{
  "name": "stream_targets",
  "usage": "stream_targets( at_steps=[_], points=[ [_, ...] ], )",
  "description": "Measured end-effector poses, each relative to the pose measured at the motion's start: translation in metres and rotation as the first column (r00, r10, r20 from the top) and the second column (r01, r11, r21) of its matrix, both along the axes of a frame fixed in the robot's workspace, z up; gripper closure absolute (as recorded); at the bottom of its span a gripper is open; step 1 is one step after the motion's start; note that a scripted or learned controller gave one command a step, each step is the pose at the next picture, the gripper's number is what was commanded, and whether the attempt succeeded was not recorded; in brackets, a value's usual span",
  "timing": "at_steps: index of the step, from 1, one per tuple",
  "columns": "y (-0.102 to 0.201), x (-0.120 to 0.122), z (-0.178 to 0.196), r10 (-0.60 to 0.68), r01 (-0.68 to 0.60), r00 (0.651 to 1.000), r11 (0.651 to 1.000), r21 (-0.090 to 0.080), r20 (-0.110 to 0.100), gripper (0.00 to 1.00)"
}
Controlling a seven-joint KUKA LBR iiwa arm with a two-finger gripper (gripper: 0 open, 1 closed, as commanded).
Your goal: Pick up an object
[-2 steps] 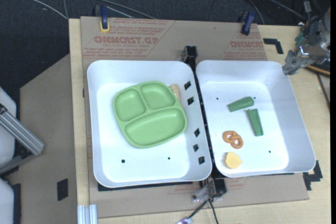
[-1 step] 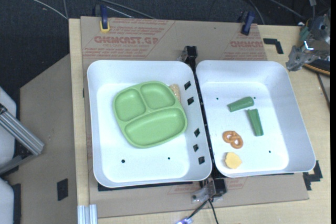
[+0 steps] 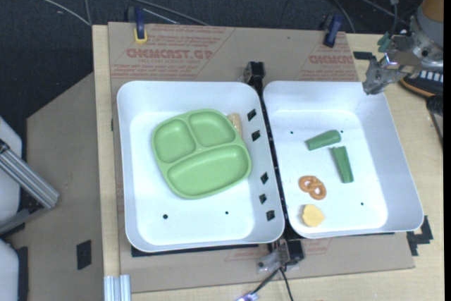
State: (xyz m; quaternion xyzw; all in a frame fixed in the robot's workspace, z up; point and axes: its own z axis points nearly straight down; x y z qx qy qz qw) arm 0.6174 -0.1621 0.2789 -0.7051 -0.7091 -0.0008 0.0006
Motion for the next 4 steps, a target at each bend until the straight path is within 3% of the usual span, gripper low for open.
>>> stream_targets(
  at_steps=[3,4],
  points=[
    [0.161,0.020,-0.020,0.001,-0.001,1.000,1.000,0.000,0.000,1.00],
    [0.215,0.017,-0.038,-0.001,0.001,1.000,1.000,0.000,-0.004,1.00]
  ],
)
